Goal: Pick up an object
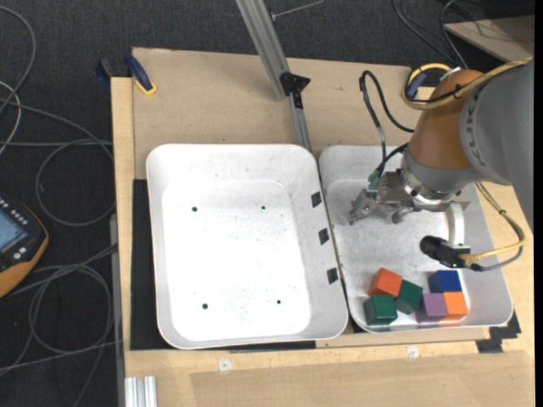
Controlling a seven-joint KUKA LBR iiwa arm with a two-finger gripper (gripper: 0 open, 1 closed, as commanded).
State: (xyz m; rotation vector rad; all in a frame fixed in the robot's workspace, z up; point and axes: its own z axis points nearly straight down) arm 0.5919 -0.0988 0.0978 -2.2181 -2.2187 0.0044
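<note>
**A:** Where is the hand?

**B:** The hand is over the far half of the right bin, near that bin's middle line. The grey arm carrying it, with its orange band, crosses in over the bin's right rim.

**A:** Open or closed?

**B:** Open. The two fingers stand apart, the white floor of the bin shows between them, and they grip nothing. I cannot tell whether the tips touch the floor.

**A:** And the things to pick up?

**B:** Six blocks are bunched in the near right part of the right bin, well apart from the hand. The orange block is the one closest to the bin's centre. The green block sits just beside it, toward the bin's right wall. The dark green block lies against the bin's near rim.

**A:** The rest?

**B:** The other three are closer to the bin's right wall. The blue block is farthest from the near rim, with the second orange block and the purple block side by side near that rim. The blocks sit so close that several seem to touch.

**A:** Anything else?

**B:** The left bin sits against the right bin's left rim. Both rest on the bench.
</note>
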